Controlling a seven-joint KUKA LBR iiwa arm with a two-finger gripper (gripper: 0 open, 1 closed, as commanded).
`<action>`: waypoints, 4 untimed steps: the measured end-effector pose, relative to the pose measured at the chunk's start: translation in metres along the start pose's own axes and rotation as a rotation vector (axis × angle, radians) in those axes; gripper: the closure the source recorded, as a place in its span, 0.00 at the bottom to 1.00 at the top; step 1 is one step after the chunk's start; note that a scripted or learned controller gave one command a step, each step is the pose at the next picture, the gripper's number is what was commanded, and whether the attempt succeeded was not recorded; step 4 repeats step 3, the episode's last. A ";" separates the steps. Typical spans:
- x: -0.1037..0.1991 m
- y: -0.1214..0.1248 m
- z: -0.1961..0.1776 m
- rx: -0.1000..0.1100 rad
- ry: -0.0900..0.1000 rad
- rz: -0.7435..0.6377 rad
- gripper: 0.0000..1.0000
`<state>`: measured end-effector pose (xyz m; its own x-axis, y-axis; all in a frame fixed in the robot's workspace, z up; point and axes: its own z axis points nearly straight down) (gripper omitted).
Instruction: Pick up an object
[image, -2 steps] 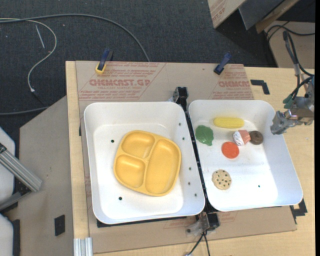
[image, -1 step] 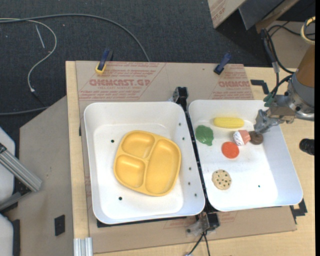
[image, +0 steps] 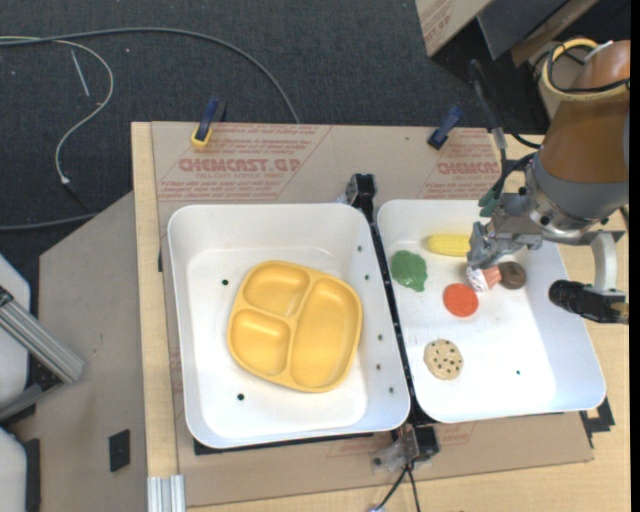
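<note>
One camera sits fixed above the table (image: 300, 150), looking down at a slant from far enough to take in both bins whole. The left bin (image: 190, 300) lies near the middle of the frame, and the right bin (image: 560, 370) sits beside it, toward the right edge. Beyond the left bin, the far edge of the table and dark floor (image: 300, 50) fill the top. The arm (image: 590, 110) enters at the upper right, past the right bin.

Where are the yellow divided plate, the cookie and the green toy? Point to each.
yellow divided plate (image: 295, 325), camera view, centre ridge.
cookie (image: 443, 358), camera view, top face.
green toy (image: 408, 269), camera view, middle.
</note>
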<state>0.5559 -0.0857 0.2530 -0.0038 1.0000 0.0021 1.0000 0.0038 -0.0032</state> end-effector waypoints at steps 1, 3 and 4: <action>0.053 0.007 -0.004 -0.004 -0.001 -0.001 1.00; 0.162 0.019 0.031 0.001 0.000 -0.001 1.00; 0.162 0.019 0.031 0.001 0.000 -0.001 1.00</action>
